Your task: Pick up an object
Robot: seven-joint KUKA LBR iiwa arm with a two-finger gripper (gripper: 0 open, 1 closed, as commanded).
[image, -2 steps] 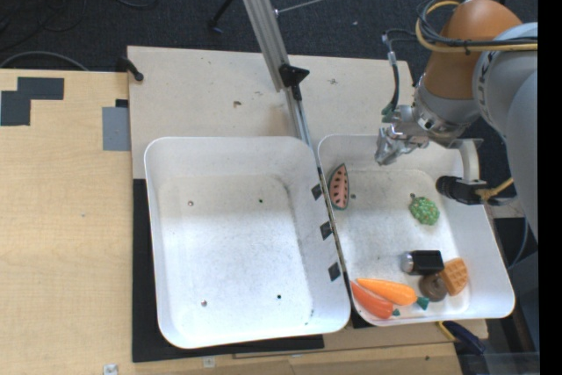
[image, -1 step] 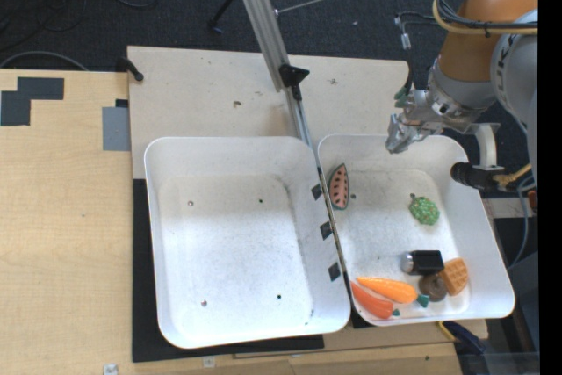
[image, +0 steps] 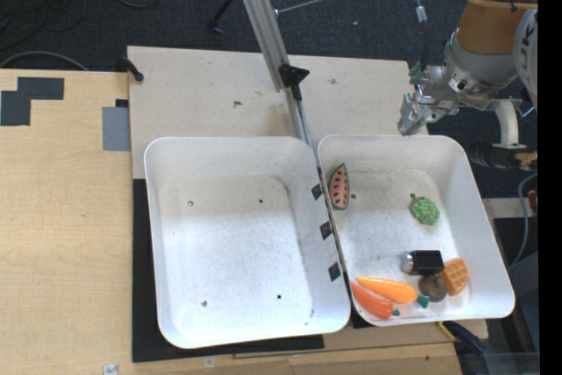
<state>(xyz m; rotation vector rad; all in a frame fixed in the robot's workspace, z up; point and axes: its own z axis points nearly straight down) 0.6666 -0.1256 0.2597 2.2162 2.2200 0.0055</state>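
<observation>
My gripper (image: pixel 413 120) hangs above the far rim of the right bin (image: pixel 479 198), pointing down, with nothing visible between its fingers. In that bin lie a watermelon slice (image: pixel 339 186) by the left wall, a green bumpy object (image: pixel 424 210) near the middle right, and a cluster at the near end: a black and silver object (image: pixel 423 261), a waffle-like orange piece (image: pixel 454 276), a brown round piece (image: pixel 433 286), an orange carrot (image: pixel 386 288) and a red-orange piece (image: pixel 374 303).
The left bin (image: pixel 176 189) sits beside the right one, sharing a divider with black clips (image: pixel 323 228). A slanted aluminium rail (image: pixel 268 31) rises behind the bins. Cables lie on the dark floor at the back.
</observation>
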